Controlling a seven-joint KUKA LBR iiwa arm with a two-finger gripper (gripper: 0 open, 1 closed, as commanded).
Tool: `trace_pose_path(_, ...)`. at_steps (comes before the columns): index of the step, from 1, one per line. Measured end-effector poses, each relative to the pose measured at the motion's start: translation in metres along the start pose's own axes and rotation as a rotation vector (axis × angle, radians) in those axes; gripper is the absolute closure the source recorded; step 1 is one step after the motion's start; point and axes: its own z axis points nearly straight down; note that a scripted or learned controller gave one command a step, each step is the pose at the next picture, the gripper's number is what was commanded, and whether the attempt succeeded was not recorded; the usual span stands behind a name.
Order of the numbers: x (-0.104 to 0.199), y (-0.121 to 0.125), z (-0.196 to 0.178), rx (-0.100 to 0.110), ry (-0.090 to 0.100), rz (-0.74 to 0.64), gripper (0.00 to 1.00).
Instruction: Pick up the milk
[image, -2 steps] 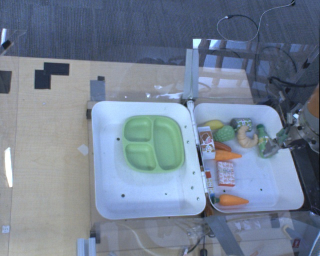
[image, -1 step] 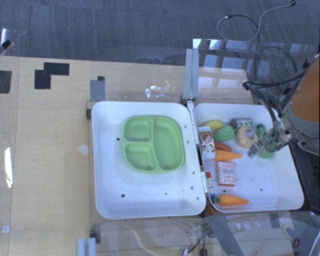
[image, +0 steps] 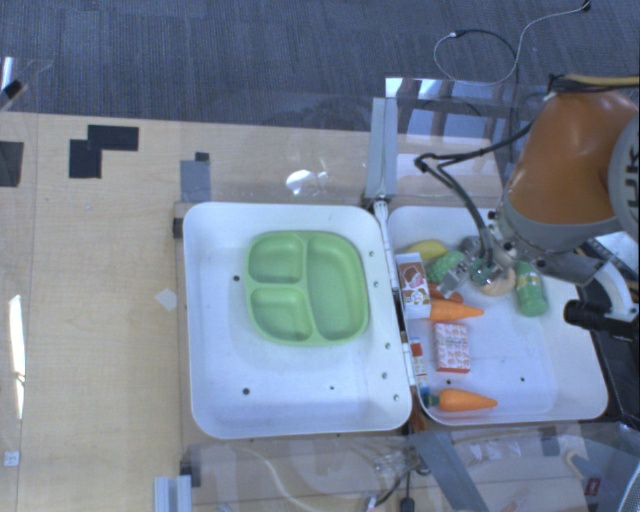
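Camera view: the gripper sits low at the 12 o'clock end of the right bin, among crowded items; whether it grips anything cannot be told.

The milk, read as the tall white carton with a red label, lies flat along the bin's 9 o'clock wall, at 9 o'clock from the gripper and apart from it.

Risks:
- The carton lies against the wall, so a finger may strike the rim.
- A carrot lies just beside it at 3 o'clock and may be caught instead.
- A green item and a yellow item crowd its 12 o'clock end.

Contents, right bin: also a red-patterned box, a second carrot at 6 o'clock, and a green bottle.

Left bin: a green divided plate, compartments bare.
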Motion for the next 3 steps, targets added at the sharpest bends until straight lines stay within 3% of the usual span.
trace_pose_path(1,0.061,0.037,-0.009,-0.002,-0.001,-0.260,1.00)
trace_pose_path(2,0.082,0.063,-0.020,-0.002,-0.001,-0.453,1.00)
trace_pose_path(3,0.124,0.059,-0.026,-0.003,-0.001,-0.772,1.00)
